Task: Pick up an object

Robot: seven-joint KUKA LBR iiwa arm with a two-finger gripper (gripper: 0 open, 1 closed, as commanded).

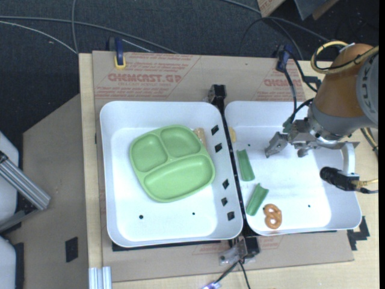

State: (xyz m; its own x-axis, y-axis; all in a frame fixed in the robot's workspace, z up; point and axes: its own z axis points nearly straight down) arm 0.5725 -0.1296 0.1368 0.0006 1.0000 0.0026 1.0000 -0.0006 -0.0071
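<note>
Gripper [287, 144] fingers hang spread apart over the right-hand shallow white plastic bin [337, 220], with nothing between them; the claw is open and holds no object. It sits in the upper half of that bin, above bare white floor.

Nearest to it among the things it could take is the longer flat green plastic strip [245, 164], lying close to the bin's left wall, below and to the left of the claw. Further toward the bin's near edge lies a second, shorter green plastic piece [257, 198], tilted, and just beside that one, nearer the bin's front rim, a small orange-brown pretzel-shaped toy [272, 215]. All three rest on the bin floor, apart from the claw.

As a judgement, the step in hand is the approach: no object has been chosen by contact yet, and the lift is not begun. The next move calls for shifting the claw toward the bin's left wall until the fingers straddle one piece, most likely the longer green strip, turning the wrist so the fingers cross its narrow width, then descending to the floor before closing. That wall is close enough to the strip to crowd one finger.

Beyond the bin's left wall, the neighbouring white bin [120, 221] holds a light green three-compartment plastic plate [172, 163].
</note>
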